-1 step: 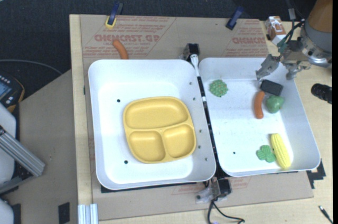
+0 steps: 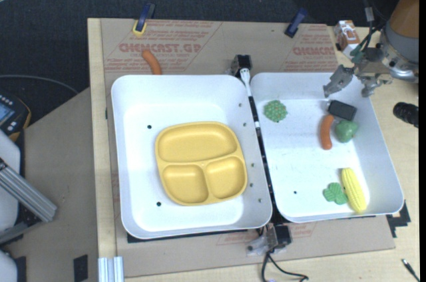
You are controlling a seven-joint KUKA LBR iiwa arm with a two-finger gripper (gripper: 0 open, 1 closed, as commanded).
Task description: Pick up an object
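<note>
White plastic bins sit side by side on the tabletop (image 2: pixel 100 141), which is covered with a brown printed board. In the left bin (image 2: pixel 133 101) lies a yellow divided plate (image 2: pixel 200 162), filling most of the floor, with one long compartment toward 12 o'clock and two smaller ones toward 6 o'clock.

The right bin (image 2: pixel 299 167) holds the things I could pick. At its 11 o'clock corner is a green broccoli floret (image 2: pixel 275 110), lying alone. Toward 1 o'clock a small black block (image 2: pixel 343 110) touches a green round vegetable (image 2: pixel 345 132) just below it, and an orange sausage (image 2: pixel 325 132) lies upright along the picture at their 9 o'clock side, just beside the green piece. Down at 5 o'clock a yellow corn cob (image 2: pixel 354 189) lies near the bin's wall, with a second green floret (image 2: pixel 335 193) touching it at 9 o'clock.

My fingers (image 2: pixel 351 80) hang over the 1 o'clock rim of the right bin, just above the black block. They look spread apart, one tip toward 9 o'clock and the other toward 3 o'clock, with nothing between them. My orange band (image 2: pixel 405 14) shows at the picture's 2 o'clock edge.

Outside the bins, another orange sausage (image 2: pixel 152 62) lies on the board at 12 o'clock of the left bin.
</note>
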